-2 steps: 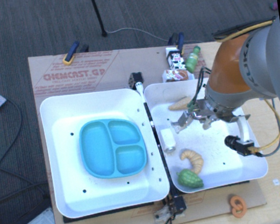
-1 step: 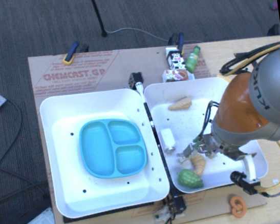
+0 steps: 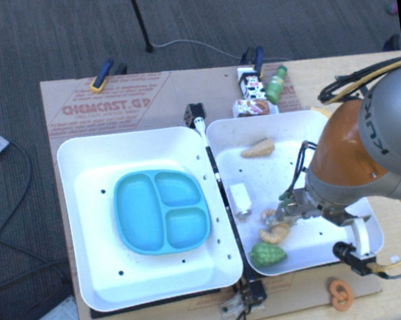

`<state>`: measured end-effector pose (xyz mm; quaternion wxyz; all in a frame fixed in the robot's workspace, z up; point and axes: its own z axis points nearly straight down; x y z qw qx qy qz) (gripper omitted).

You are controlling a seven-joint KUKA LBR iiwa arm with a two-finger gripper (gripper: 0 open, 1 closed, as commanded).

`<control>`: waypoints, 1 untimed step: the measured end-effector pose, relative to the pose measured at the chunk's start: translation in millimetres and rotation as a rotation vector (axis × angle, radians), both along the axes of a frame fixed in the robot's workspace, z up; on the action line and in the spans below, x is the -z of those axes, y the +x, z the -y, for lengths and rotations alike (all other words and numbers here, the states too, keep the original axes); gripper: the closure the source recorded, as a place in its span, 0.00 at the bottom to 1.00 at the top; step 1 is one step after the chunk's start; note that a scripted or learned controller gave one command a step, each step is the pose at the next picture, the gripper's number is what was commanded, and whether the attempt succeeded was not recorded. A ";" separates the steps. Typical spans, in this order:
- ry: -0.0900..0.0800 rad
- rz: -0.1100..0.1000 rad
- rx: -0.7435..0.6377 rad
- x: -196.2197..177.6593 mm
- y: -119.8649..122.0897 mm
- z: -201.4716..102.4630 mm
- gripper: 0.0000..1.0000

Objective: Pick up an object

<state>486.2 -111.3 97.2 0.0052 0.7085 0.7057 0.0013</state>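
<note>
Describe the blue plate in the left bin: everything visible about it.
The blue plate is a light blue divided tray with rounded corners, plastic by its look, with three compartments: one long one at the left and two smaller ones at the right. It lies flat, slightly turned, near the middle of the left bin. Nothing else touches it.

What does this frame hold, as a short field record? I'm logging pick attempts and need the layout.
left bin: holds a blue divided plate
right bin: tan bread-like piece near the far wall; white block by the left wall; green leafy item at the near left corner; tan lumpy item just above it
end effector: low in the right bin, beside the tan lumpy item
grasp: cannot tell
</note>
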 end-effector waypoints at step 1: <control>0.005 -0.007 -0.005 -136.3 20.0 -53.7 1.00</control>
